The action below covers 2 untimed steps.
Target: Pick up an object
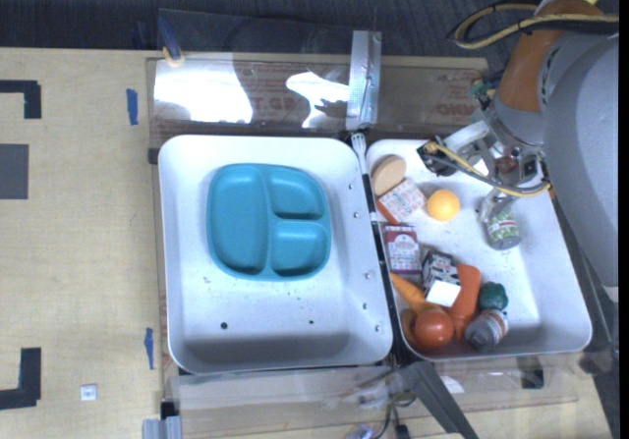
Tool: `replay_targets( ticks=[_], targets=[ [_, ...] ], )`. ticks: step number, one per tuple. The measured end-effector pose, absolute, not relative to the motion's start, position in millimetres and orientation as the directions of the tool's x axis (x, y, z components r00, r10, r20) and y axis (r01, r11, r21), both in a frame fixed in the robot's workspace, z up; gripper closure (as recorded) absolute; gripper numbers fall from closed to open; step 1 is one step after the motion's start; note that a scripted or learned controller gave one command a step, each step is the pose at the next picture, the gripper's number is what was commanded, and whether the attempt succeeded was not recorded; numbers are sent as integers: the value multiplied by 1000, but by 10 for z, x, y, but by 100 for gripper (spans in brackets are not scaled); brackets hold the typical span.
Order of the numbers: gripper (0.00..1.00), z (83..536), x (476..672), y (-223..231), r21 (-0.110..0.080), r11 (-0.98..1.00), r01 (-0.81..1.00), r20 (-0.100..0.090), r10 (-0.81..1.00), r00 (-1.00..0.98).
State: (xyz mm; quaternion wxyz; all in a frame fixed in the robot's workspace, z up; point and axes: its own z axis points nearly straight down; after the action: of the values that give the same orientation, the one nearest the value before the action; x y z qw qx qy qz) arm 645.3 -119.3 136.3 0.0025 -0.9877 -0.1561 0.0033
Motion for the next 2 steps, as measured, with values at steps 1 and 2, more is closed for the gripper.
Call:
replay_targets(
  ticks=[1, 2],
  targets=[
    [0, 1745, 6412, -1793, 1, -980, 200, 1, 200, 980],
    [0, 1321, 6512, -998, -4, -979, 204, -4, 205, 979]
  ],
)
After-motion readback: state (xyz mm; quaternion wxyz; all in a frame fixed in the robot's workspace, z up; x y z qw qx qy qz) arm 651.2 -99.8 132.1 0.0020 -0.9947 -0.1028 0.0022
